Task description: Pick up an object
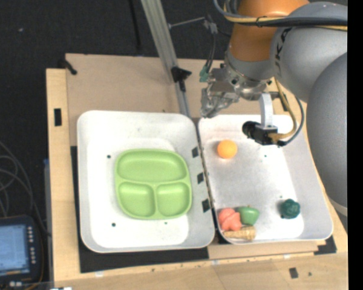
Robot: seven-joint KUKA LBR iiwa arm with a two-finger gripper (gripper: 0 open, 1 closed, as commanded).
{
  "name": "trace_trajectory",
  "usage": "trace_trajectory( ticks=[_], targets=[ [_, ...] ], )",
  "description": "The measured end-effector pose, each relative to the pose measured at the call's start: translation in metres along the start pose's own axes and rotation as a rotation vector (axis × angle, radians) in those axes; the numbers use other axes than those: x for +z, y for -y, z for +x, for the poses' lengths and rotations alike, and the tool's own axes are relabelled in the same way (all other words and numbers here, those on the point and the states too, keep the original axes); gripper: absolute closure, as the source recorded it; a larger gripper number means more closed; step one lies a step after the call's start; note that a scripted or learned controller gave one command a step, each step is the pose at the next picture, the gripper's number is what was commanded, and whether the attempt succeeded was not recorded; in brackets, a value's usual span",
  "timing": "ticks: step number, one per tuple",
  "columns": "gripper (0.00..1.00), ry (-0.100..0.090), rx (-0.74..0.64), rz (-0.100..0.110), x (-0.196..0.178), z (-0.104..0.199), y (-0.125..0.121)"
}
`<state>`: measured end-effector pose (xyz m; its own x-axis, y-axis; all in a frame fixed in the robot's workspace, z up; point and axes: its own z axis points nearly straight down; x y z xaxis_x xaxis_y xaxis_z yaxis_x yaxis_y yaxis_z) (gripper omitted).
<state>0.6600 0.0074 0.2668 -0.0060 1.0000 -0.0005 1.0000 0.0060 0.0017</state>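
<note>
Orange and smooth, the small ball (226, 149) lay in the right bin (302, 219), far-left, probably light, stiff and apt to roll, best pinched across its middle, while the gripper (213, 106) hovered just beyond it, state unclear.

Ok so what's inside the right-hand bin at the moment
The right bin holds an orange ball, a dark green piece, and a cluster at its near edge: pink item, green item, tan item. Whatever lies under that cluster is covered.
</note>
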Motion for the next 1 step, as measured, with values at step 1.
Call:
trace_trajectory(
  ticks=[1],
  targets=[
    [1.00,-0.001,-0.001,0.000,-0.0008,0.0499,0.0029]
  ],
)
